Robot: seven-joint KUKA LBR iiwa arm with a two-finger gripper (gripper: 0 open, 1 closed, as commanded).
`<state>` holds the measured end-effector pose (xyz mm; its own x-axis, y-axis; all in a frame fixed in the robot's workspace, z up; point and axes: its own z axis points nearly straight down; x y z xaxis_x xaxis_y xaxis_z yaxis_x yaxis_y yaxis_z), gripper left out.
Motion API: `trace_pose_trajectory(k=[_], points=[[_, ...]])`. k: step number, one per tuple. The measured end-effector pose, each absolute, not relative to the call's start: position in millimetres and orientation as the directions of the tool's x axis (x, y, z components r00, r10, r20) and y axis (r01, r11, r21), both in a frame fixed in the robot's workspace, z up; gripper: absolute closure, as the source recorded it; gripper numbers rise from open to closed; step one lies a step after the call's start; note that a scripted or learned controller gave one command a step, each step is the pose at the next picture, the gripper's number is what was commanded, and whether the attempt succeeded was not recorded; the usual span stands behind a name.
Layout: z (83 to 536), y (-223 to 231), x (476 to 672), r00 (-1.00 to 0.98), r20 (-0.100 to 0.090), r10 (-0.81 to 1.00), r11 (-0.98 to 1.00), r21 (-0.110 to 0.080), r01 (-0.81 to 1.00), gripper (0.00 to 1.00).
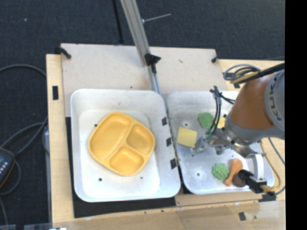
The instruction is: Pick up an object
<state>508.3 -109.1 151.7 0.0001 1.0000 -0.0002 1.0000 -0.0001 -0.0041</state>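
Note:
In the right bin [192, 181] my gripper [200, 146] hangs low, just right of a pale yellow block [186, 137] that lies near the bin's left wall. The gripper's tip touches or nearly touches the block's right lower corner; I cannot tell which. A green bumpy piece [206, 119] lies behind the gripper, partly hidden by cables. A second green round piece [220, 170] and an orange piece [234, 169] lie side by side near the bin's front edge. The orange-banded wrist [252, 110] covers the bin's right part.
The left bin [81, 176] holds a yellow divided plate [122, 143] at its middle. A slanted metal pole [139, 32] rises behind the bins. Bare floor shows in the right bin's front left corner.

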Motion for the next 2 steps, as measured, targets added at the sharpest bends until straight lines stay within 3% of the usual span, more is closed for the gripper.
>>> trace_pose_trajectory(k=[1, 2], points=[[100, -110, 508.1, 0.001, -0.001, 1.000, -0.001, -0.002, 1.000, 0.00], [113, -111, 510.1, 0.005, -0.001, 1.000, -0.005, 0.004, 1.000, 1.00]])
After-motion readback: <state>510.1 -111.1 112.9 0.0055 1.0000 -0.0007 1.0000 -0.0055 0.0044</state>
